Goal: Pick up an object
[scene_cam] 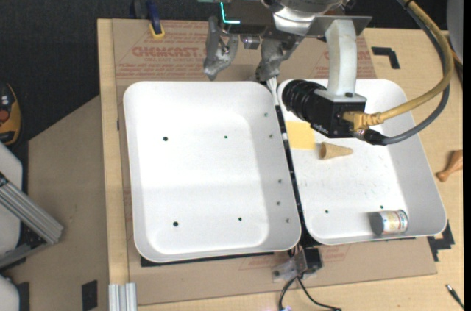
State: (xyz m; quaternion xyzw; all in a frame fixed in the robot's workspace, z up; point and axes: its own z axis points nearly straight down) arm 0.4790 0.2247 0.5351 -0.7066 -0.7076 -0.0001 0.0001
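Note:
My gripper hangs over the far rim of the left bin, high above it. Its two fingers stand wide apart, open, with nothing between them. In the right bin lie three things: a flat yellow square near the dividing edge, partly under the arm's black camera housing; a small tan cone just right of it; and a small silver can on its side at the front right corner.
The bins sit side by side on a cardboard sheet. A yellow hose and black cable loop over the right bin's far side. A blue and yellow clamp sits at the cardboard's back left.

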